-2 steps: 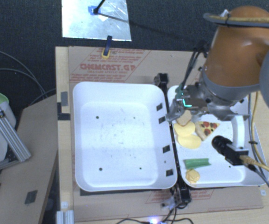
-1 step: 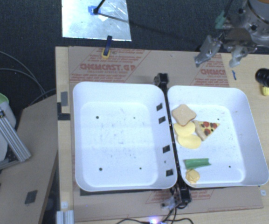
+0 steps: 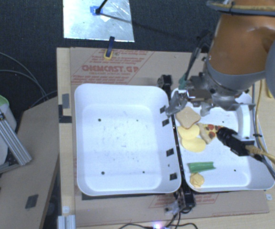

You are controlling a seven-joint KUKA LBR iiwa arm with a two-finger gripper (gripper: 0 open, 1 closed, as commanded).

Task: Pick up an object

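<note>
camera view: gripper [image 3: 190, 100] hangs over the right bin [image 3: 242, 180], just above the toast slice [image 3: 188, 118] near the bin's left wall. can't tell jaws' state. toast looks like light, stiff, slick plastic; grab across its thin edges. long axis runs roughly upper-left to lower-right. green pod [image 3: 200, 166] lies nearer the front.

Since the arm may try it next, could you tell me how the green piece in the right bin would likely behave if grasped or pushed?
The green piece lies flat and long on the right bin floor, so it will probably slide rather than roll. It looks thin and low, so the tool may struggle to get under it. It seems small and likely light; its stiffness cannot be judged.
</note>
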